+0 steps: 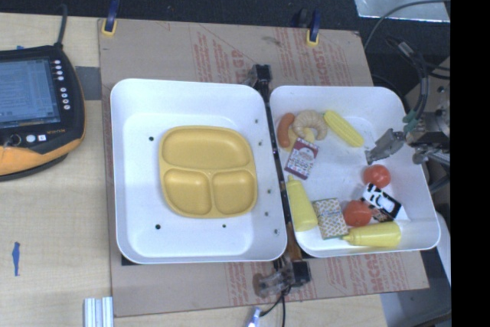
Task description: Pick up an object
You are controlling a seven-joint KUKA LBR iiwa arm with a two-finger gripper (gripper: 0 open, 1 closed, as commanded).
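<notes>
My gripper [400, 152] hangs over the right edge of the right white bin [344, 98]. It is open, with one grey finger [380, 148] pointing down-left and nothing between the two. Just below that finger lies a red ball [377, 174]. Beneath it are a black-and-white item [381, 201], a red tomato [356, 213] and a yellow bottle [374, 235]. A yellow corn cob [343, 129], a croissant [310, 122], a sausage [285, 129], a red-and-white packet [301, 160], a second yellow bottle [300, 204] and a cracker pack [330, 217] fill the rest of the bin.
The left white bin [130, 165] holds a yellow divided plate [207, 169]. A tablet controller [34, 107] sits on the bench at far left. Clamps [312, 25] pin the cardboard at the back. Cables run near the arm at right.
</notes>
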